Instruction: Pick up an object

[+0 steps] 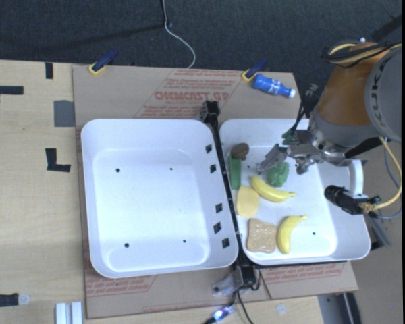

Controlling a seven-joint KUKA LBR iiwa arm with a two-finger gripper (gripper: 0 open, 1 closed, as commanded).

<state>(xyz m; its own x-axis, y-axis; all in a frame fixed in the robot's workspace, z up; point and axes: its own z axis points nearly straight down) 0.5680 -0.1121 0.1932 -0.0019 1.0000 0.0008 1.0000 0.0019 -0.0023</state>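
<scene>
A: Where do the things to pick lie?

B: All in the right shallow white plastic bin (pixel 351 245). A small green lumpy object (pixel 279 175) sits near the bin's middle, right under the two-finger metal gripper (pixel 289 158). Just below it lies a yellow plastic banana (pixel 271 191), its upper end beside the green lump. A second yellow plastic banana (pixel 289 232) lies nearer the front wall, curved and apart from the first.

A: Anything else in there?

B: A pale yellow wedge-shaped block (pixel 248 200) by the left wall, and a tan, bread-like square slab (pixel 261 235) just in front of it, close beside the second banana. A long green stick-shaped piece (pixel 235 173) runs along the left wall, with a small brown rounded object (pixel 239 151) at its far end.

A: And the jaws?

B: They are spread, one finger angled out to the left over the bin floor, the other over by the green lump. Nothing is visibly pinched between them.

A: The arm itself?

B: The grey arm with its orange band (pixel 351 90) comes in from the right, above the bin's far right corner.

A: Around that?

B: The left shallow white plastic bin (pixel 94 140) stands touching the right one. Both rest on a brown cardboard sheet (pixel 182 93) on the worktop. A blue and white plastic bottle (pixel 273 86) lies on the cardboard behind the right bin.
</scene>
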